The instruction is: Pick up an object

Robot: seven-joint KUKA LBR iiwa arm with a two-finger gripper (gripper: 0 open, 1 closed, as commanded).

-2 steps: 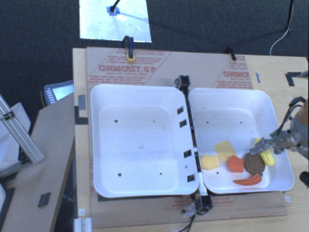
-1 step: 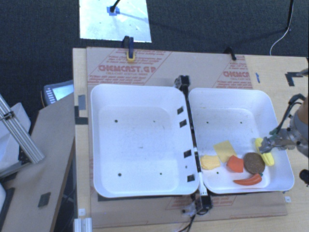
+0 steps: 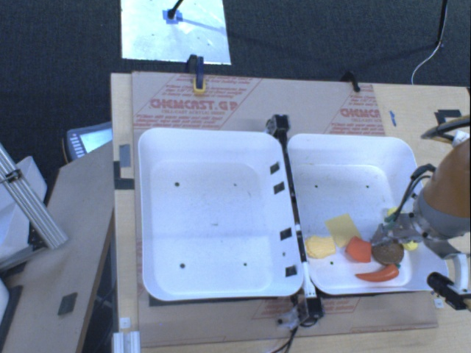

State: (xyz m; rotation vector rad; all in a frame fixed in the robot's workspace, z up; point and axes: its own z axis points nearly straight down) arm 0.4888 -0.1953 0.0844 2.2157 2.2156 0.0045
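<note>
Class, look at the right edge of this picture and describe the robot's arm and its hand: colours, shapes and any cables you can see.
The arm enters from the right as a rounded orange band above a grey wrist section. Dark cables loop along its left side. The hand at its end is a small grey and dark metal assembly, too blurred to make out in detail. A yellow patch shows beside it.

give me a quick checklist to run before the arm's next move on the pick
1. Objects within reach: ok. Brown round object, orange-red piece, red curved piece, yellow round piece and yellow flat piece all lie in the right bin.
2. Gripper over a target: ok, it sits right at the brown round object.
3. Finger state: cannot tell.
4. Object secured between fingers: cannot tell.
5. Target isolated: not ok, the brown round object is crowded by the orange-red piece and red curved piece.
</note>
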